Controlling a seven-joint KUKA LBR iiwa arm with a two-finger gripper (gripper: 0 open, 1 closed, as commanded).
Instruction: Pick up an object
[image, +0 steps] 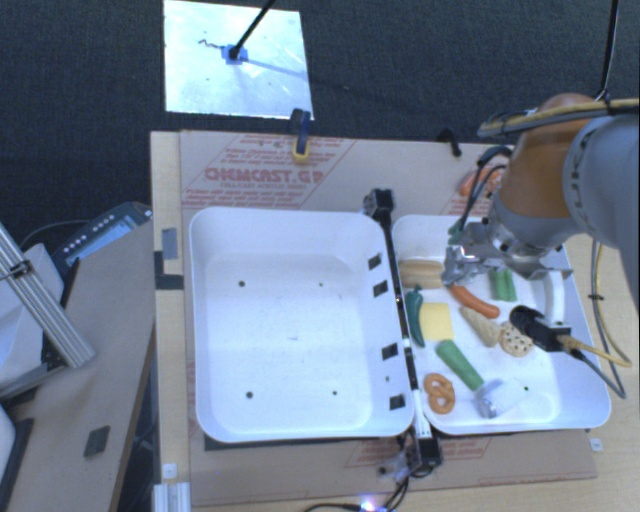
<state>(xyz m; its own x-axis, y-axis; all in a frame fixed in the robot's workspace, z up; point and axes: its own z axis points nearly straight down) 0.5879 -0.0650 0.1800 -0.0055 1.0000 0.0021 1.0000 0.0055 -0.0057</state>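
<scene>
Over the right of 2 white bins (590, 395), the gripper (463, 262) hangs above an orange carrot (472, 299) (finger spread impossible to tell).

Robot lab, white bins (290, 240), taped bench (260, 170)

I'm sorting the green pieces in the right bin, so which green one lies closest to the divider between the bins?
The dark green pepper, slim and curved, right against the divider. The green cucumber piece sits further in, and the third green piece lies by the tool.
</scene>
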